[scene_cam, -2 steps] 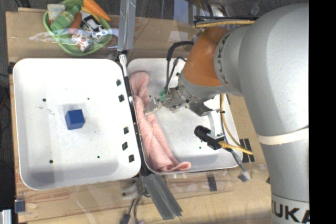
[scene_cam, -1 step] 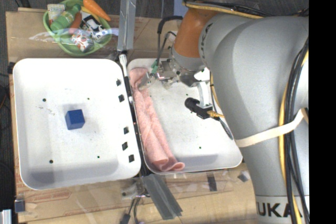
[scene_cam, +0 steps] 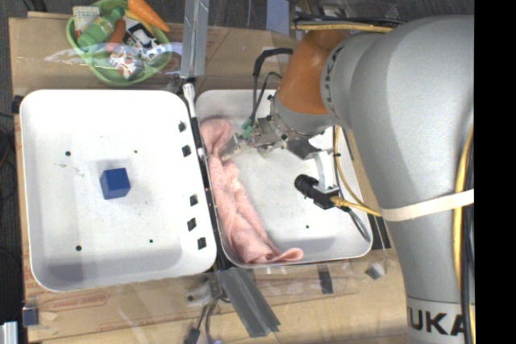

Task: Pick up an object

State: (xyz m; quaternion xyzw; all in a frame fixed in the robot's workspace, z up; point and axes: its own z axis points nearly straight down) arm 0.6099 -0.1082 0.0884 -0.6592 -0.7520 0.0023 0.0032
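Gripper (scene_cam: 246, 133) sat low in the right bin (scene_cam: 339, 250), at centre frame, directly against the upper part of the pink cloth (scene_cam: 234, 201). How wide it was set could not be told; the wrist and the orange band hid most of it, and the small metal parts at the cloth's edge were too blurred to read. Whether any fabric was actually caught could not be told either.

The pink cloth lay as a long, rumpled strip along the left wall of the right bin, running from upper centre down to the lower centre of the frame. A blue cube (scene_cam: 115, 182) rested alone in the left bin (scene_cam: 48, 270), at left of frame, well apart from the arm.

Likely faults:
- Cloth is limp. A shallow pinch on a single fold would probably slip out on lifting.
- The cloth lay tight against the bin wall, so a finger could strike or ride up the wall.
- A long strip would tend to drag or snag on the rim.
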